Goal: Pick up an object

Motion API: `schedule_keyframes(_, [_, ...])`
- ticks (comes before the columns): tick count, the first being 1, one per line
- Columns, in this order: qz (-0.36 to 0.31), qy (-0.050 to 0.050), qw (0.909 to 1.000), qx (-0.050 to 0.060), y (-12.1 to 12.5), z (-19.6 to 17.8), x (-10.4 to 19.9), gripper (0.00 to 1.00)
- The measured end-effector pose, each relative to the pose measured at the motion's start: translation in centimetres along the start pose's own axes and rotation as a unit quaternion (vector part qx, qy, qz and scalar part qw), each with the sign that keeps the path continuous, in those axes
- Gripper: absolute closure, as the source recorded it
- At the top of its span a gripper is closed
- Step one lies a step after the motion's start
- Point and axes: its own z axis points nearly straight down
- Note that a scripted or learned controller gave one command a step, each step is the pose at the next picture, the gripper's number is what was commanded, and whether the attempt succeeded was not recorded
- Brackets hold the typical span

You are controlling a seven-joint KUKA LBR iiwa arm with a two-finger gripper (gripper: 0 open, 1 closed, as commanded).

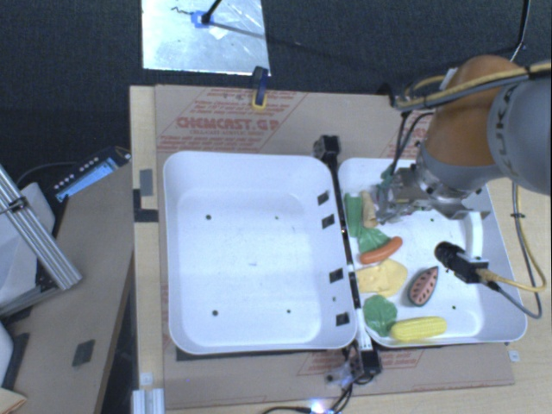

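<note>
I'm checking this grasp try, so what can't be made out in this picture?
- Gripper: blurred and under the wrist; open or shut unclear.
- Pale item by the gripper: partly covered, kind unclear.
- Right bin: its far corner lies under the arm.
- Arm: cut off by the right edge.

Glossy white plastic bins [250,257], matt cardboard bench [233,119], shiny plastic corn [420,327], foil sheet [203,24]

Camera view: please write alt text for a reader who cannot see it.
A grey robot arm with an orange band reaches from the right, its gripper low over the right white bin, near a long green toy vegetable. The bin also holds an orange toy sausage, a yellow corn cob and other toy foods; the left white bin adjoins it.
</note>
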Motion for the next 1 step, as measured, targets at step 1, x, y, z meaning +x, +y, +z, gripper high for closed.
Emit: schedule_keyframes(1, [0.0, 0.0, 1.0, -0.002, 0.2, -0.03, -0.02, 0.0])
